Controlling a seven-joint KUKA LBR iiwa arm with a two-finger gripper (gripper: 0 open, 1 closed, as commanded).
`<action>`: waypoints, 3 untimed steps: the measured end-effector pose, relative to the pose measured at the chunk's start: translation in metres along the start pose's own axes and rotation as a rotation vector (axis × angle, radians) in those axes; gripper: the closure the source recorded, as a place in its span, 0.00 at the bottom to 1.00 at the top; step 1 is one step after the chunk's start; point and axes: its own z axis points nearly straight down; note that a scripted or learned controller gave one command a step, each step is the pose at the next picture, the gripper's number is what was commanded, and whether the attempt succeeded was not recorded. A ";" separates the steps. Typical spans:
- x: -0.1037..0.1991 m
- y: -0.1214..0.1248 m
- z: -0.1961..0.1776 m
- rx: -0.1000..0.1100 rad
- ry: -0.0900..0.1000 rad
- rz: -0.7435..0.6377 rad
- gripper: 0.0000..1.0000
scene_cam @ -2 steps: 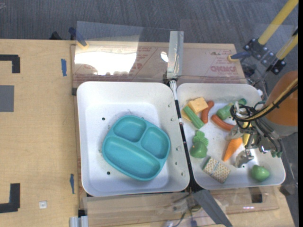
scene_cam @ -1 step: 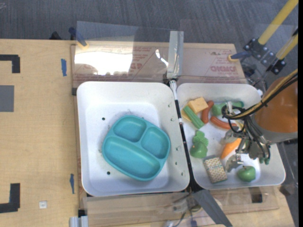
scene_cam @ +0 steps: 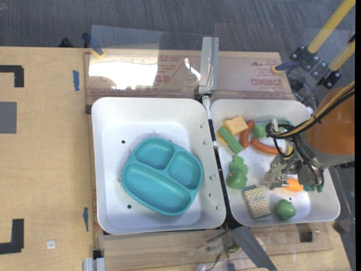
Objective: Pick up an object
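Orange shows just under the claw [scene_cam: 280, 176], low in the right bin [scene_cam: 327, 210] at the lower right of the frame: a small orange piece [scene_cam: 293, 186] lies against the metal tips. Whether the claw is wide or narrow cannot be told. The approach step is judged to be in hand. Next, a firm closing on one item is called for. A green ball [scene_cam: 285, 209] and a speckled block [scene_cam: 256, 201] lie near.
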 end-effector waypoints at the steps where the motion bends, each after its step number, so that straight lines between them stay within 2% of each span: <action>1: -0.080 -0.061 -0.058 -0.008 0.016 -0.634 1.00; 2: -0.079 -0.060 -0.057 -0.011 0.018 -0.634 0.00; 3: -0.055 -0.065 0.015 -0.009 0.016 -0.625 0.00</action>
